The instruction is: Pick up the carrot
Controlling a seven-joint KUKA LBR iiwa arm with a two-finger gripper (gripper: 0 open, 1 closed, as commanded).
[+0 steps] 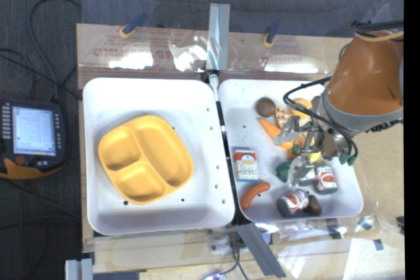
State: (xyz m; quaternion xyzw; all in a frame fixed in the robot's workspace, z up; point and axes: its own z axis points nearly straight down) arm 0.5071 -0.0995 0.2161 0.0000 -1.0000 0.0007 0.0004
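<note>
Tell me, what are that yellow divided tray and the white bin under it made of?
The yellow divided tray looks like moulded plastic: one even colour, rounded compartment walls, a soft sheen. The left white bin also looks like plastic, or possibly coated metal; it is smooth and glossy, with rounded corners and light reflecting off its floor. The look alone cannot settle it.

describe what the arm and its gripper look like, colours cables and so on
The arm is a rounded body with a broad orange band and a grey section below it. Thin black cables loop from the wrist toward the gripper, a small metallic assembly with pale fingers and a green-tipped part at its side.
</note>
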